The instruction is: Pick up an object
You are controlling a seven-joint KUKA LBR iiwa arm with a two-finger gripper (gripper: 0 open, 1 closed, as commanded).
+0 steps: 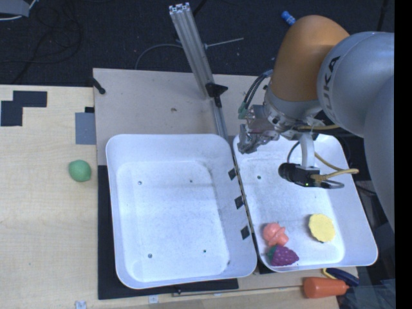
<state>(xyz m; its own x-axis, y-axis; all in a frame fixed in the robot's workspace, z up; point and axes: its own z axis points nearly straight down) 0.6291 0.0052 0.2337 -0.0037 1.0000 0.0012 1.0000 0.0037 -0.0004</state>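
Observation:
My gripper [247,144] hangs over the far left corner of the right bin [360,237], close to the divider between the two bins. It is small and dark against the bin, and nothing shows under it. Three toys lie at the near end of that bin, well away from the gripper: a pink one [275,234], a purple grape bunch [283,256] touching it, and a yellow round piece [321,228] to their right.
The left bin [122,166] stands beside the right one. A green ball [80,170] rests on the bench left of the bins. An orange carrot-like toy [325,287] lies outside the right bin's near edge. A metal rail [196,50] slants up behind the bins.

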